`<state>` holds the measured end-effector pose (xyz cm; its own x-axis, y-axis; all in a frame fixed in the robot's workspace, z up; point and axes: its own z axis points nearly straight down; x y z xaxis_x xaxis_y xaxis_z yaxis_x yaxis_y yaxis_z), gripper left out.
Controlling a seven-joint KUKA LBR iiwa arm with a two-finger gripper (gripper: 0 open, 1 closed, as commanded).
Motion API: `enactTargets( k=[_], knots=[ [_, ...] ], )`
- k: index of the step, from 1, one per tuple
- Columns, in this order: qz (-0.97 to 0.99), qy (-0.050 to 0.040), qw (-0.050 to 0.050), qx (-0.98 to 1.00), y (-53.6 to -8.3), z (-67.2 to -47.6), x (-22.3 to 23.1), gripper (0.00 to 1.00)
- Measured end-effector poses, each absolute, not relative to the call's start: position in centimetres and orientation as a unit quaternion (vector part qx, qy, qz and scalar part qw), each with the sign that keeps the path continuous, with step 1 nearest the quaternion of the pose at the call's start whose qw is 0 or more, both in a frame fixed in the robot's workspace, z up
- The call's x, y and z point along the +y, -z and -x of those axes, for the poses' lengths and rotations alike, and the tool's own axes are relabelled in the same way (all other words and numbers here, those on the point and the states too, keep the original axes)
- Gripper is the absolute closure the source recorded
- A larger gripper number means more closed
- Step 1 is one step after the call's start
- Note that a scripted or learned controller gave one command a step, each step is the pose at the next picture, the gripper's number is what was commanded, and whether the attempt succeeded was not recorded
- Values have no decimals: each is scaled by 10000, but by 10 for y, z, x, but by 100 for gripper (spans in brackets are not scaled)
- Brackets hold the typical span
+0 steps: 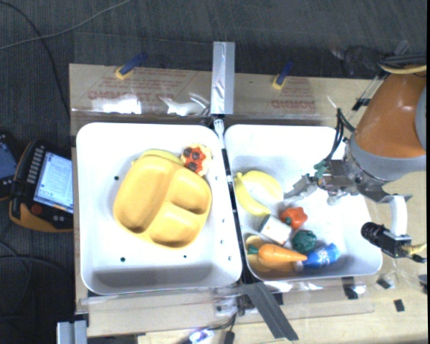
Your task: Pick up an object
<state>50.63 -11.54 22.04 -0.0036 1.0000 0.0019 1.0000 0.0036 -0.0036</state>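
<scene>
The right bin (272, 138) holds several toys near its front. Among them are a yellow cup (256, 190), a red pepper (294, 216), a white block (274, 230), an orange carrot (276, 255), a green piece (304, 239) and a blue piece (324, 254). My gripper (312, 185) hangs over the middle of this bin, just right of the yellow cup and above the red pepper. Nothing shows in its grasp. The orange-banded arm (390, 124) rises behind it at the right.
The left bin (100, 264) carries a large yellow divided plate (163, 201) and a small orange-and-black toy (194, 157) at its back right. A metal divider (223, 77) runs between the bins. A handheld pendant (43, 186) lies off the bench to the left.
</scene>
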Motion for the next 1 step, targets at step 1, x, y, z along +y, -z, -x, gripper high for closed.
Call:
enactTargets(
  k=[1],
  knots=[
    [7086,-17,15,-7056,-135,-573,-105,0]
  ],
)
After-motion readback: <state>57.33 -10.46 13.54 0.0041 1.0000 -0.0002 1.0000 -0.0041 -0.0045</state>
